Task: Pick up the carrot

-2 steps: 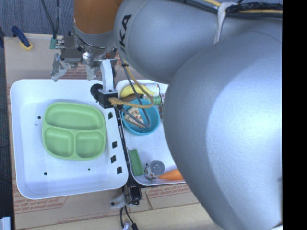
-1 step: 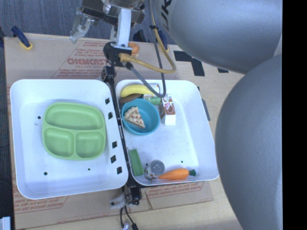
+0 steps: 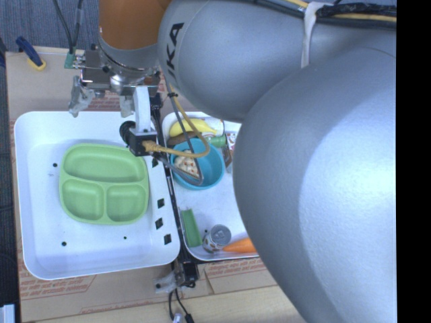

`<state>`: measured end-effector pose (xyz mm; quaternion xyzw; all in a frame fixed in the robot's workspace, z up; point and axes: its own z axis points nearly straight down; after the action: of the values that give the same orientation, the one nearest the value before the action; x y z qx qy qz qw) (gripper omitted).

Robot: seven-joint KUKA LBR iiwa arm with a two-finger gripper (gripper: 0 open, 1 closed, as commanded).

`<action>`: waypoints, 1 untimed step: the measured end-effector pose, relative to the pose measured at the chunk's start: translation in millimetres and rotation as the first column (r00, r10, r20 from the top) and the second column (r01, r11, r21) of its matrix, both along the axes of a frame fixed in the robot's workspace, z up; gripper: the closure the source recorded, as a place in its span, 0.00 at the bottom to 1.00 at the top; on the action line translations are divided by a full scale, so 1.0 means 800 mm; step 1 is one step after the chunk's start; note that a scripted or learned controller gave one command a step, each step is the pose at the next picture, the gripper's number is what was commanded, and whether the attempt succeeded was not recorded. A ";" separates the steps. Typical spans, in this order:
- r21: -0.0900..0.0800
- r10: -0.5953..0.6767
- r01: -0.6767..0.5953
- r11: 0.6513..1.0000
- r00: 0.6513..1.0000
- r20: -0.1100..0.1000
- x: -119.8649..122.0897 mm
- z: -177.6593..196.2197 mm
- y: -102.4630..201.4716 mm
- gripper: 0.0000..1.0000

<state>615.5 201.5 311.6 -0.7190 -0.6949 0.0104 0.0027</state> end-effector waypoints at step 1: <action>-0.003 -0.463 0.463 0.886 0.886 0.006 0.008 -0.104 0.020 0.00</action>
<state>622.1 217.8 228.2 -0.8640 -0.5034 0.0090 0.0018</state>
